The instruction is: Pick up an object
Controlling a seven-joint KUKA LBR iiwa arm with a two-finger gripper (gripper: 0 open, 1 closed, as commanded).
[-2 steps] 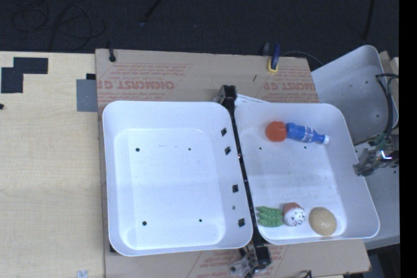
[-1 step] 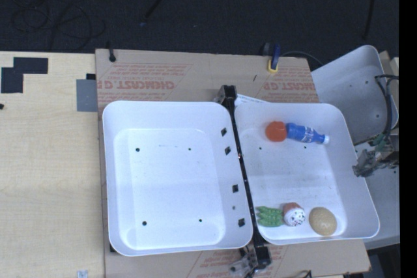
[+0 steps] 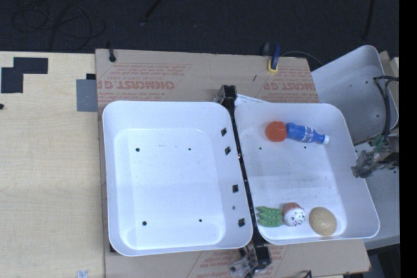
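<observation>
At three o'clock of the scene, just outside the right rim of the right bin [image 3: 293, 172], the gripper [image 3: 373, 163] is seen as a small dark mechanism with cables. Whether it is set wide or narrow cannot be told, and nothing is seen held in it. The pale grey arm [image 3: 352, 84] is seen above it, toward two o'clock.

Five objects are found in the right bin. Toward twelve o'clock of that bin, a blue bottle [image 3: 305, 134] is laid on its side, and an orange round piece [image 3: 275, 131] is set against its left end; whether the two are joined cannot be made out. Along the six o'clock edge, a green object [image 3: 268, 216], a red and white ball [image 3: 294, 214] and a tan egg-shaped object [image 3: 322, 221] are lined up closely from left to right.

The left bin [image 3: 169, 185] is placed at nine o'clock of the right one, with the rims meeting. Both bins are rested on a cardboard sheet [image 3: 195, 78] laid over the wooden bench [image 3: 45, 172].
</observation>
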